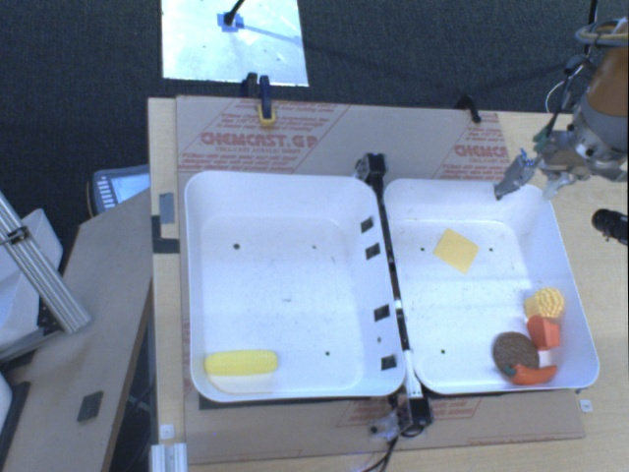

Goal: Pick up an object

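Gripper [532, 175] hung over the right bin's [565, 264] far rim, fingers apart afaict, nothing between them. Closest obj was the yellow square [456, 250], below-left of it, lying flat on the bin floor.

Two white bins [285, 190] side by side on the bench [162, 146], joined by black clips [378, 254] along the middle seam. Clear sheet with red print [256, 138] under them. Yellow clamp [265, 116] at far edge. Shiny metal plate [236, 28] on dark carpet [442, 37] beyond. Aluminium rail [39, 268] and side table [84, 362] at left.
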{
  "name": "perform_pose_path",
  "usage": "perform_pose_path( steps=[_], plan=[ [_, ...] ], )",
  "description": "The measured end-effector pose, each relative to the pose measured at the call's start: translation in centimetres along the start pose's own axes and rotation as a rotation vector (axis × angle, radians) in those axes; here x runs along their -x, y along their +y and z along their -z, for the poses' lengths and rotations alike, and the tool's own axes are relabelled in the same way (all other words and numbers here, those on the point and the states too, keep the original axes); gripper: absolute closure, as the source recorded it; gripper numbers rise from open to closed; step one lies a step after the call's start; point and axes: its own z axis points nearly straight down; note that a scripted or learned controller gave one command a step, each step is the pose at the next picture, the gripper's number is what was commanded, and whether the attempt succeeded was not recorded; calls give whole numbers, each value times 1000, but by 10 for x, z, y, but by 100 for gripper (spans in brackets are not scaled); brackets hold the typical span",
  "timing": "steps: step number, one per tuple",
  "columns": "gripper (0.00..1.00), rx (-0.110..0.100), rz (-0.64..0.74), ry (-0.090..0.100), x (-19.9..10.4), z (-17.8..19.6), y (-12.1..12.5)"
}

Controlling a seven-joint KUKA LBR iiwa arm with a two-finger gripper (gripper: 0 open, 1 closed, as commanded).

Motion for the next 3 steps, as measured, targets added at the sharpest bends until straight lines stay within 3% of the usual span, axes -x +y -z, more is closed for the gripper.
perform_pose_path(
  steps=[1, 2, 3],
  plan=[
    [100, 4, 4, -2, 0, 12, 1],
    [100, 4, 6, 2, -61, 54, -7],
    [100, 4, 6, 2, -113, 107, -52]
  ],
)
